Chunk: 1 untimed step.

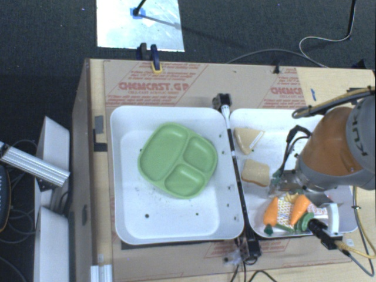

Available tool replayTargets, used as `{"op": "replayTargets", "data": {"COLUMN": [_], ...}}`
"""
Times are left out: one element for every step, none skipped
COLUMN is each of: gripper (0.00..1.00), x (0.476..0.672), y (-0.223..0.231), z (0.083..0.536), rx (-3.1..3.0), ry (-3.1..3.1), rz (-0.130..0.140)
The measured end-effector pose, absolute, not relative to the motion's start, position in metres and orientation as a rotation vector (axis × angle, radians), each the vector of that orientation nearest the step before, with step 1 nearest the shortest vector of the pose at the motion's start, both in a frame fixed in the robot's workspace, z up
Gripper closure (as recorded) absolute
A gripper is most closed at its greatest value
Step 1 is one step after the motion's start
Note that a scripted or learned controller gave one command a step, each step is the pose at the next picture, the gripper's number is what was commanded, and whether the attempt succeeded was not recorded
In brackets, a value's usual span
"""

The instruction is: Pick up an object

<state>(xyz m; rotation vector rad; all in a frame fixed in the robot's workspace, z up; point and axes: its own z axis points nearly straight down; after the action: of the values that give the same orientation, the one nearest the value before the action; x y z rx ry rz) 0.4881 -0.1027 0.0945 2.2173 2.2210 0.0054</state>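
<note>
**Arm over the right bin, nothing yet lifted**

We see two carrots (271, 211) and a pale bread piece (256, 173) lying in the right bin (276, 119), at its near left. The gripper (281, 184) hangs just beside them; we cannot tell how its jaws stand. A green divided plate (177, 160) rests in the left bin (132, 216). We judge the pick still undone.

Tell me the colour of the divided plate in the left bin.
Light green; the divided plastic plate shows clearly in the camera view.
</note>
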Motion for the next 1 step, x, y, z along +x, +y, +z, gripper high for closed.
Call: {"op": "replayTargets", "data": {"gripper": [1.00], "x": [0.5728], "y": [-0.0761], "z": [0.1855], "rx": [2.215], "ry": [2.223], "rz": [0.005]}}
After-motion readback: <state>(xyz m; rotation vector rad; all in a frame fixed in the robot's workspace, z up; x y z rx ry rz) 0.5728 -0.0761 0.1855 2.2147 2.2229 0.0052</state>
